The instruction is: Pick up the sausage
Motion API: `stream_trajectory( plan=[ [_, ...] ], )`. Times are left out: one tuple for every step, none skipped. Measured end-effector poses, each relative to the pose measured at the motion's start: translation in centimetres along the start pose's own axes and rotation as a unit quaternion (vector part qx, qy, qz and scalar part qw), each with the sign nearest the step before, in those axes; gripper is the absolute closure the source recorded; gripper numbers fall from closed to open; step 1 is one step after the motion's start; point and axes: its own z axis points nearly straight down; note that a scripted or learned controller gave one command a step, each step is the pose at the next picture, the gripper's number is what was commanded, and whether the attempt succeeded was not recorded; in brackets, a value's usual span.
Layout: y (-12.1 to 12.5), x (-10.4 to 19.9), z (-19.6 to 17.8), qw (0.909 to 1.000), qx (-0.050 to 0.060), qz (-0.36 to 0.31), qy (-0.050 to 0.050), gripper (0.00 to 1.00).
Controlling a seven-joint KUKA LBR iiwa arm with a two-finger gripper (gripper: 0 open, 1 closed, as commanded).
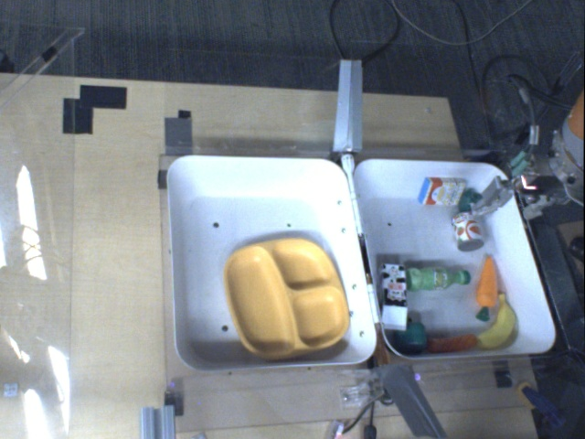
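The gripper [498, 193] hangs over the right bin [539, 273], just above a small can [469, 232]. Can't tell if it's open or shut. The sausage [452, 343] lies far off, w/ nothing touching it.

Yellow tray [286, 294], green bottle [437, 278] (lying), banana [498, 326]

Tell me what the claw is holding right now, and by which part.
Nothing visibly: the claw hangs at the right bin's far right side, nothing seen in it. The sausage lies along the near wall.
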Motion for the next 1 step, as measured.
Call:
stream_trajectory(
  plan=[
    [3.15,2.76,11.79,0.9958,0.000,-0.091,0.000,0.00]
  ],
)
